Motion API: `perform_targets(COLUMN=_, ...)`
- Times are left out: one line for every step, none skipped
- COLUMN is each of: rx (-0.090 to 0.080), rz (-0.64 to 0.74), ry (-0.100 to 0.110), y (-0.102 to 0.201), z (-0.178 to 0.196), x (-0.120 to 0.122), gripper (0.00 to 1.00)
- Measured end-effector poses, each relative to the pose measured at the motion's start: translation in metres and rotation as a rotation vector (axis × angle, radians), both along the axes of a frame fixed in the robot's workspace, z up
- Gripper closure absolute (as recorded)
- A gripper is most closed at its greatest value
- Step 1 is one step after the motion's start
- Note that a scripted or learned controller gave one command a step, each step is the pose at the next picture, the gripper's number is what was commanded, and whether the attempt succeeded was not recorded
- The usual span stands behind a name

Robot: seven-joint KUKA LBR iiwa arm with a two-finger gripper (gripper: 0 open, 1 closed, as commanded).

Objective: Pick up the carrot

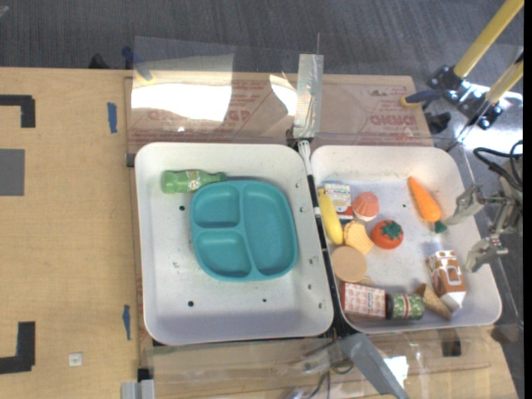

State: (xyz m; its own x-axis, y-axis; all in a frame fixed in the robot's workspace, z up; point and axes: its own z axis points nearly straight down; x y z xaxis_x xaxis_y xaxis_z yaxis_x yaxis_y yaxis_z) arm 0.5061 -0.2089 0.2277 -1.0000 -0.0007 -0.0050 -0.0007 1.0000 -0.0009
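The orange carrot (pixel 425 200), with a green stub at its lower end, lies aslant in the upper right part of the right bin (pixel 478 306). My gripper (pixel 476 229) hangs at that bin's right rim, a little right of and below the carrot and not touching it. Its two metal fingers (pixel 467 201) stand apart, open, with nothing between them.
The right bin also holds a banana (pixel 330 217), a tomato (pixel 386 233), a peach-coloured ball (pixel 365 205), a tan disc (pixel 349 264), a lying bottle (pixel 382 303) and a small carton (pixel 447 273) near the gripper. The left bin (pixel 158 248) holds a teal divided plate (pixel 243 229) and a green bottle (pixel 191 179).
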Motion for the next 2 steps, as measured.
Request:
perform_targets(rx=0.003, rz=-0.114, ry=0.003, y=0.036, z=-0.131, x=0.065, gripper=0.0)
perform_targets(rx=0.0, rz=-0.034, ry=-0.005, y=0.042, z=-0.139, x=0.107, gripper=0.0)
